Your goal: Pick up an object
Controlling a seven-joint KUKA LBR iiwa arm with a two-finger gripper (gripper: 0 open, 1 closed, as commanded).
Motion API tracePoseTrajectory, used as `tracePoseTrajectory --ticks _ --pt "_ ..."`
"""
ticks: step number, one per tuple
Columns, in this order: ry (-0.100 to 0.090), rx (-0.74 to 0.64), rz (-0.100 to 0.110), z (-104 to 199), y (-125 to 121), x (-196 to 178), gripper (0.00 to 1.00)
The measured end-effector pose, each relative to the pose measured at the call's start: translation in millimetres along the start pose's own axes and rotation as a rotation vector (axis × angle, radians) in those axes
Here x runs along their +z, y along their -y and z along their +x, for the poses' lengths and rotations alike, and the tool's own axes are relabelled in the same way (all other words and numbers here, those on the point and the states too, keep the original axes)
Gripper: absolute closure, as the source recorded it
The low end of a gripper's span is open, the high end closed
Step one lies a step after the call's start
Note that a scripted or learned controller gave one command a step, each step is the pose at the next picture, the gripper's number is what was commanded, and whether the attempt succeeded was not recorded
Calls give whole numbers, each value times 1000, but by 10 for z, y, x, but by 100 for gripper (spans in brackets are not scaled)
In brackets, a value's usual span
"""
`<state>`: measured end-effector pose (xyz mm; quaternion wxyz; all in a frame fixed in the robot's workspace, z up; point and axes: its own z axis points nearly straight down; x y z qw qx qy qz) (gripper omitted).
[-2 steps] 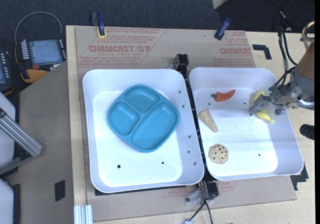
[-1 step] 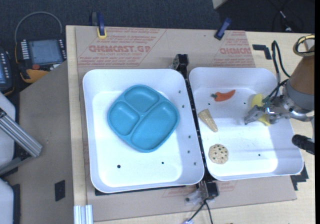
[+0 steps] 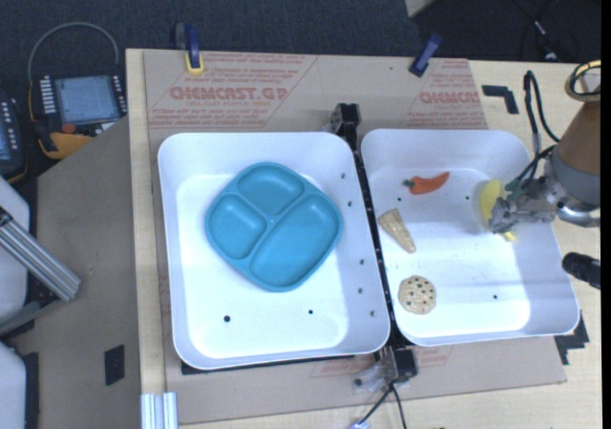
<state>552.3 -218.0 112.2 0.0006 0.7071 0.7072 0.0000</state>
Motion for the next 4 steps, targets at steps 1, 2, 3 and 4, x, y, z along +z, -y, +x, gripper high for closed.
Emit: tracePoseTrajectory --ticks 1,2,3,4 --pt "2 -2 -6 85 -70 -559 100" --pt "2 -1 -6 91 -55 -999 100" --pt "2 -1 -5 87 -68 -1320 100" --pt "-2 -5 0 519 -218 -1259 100"
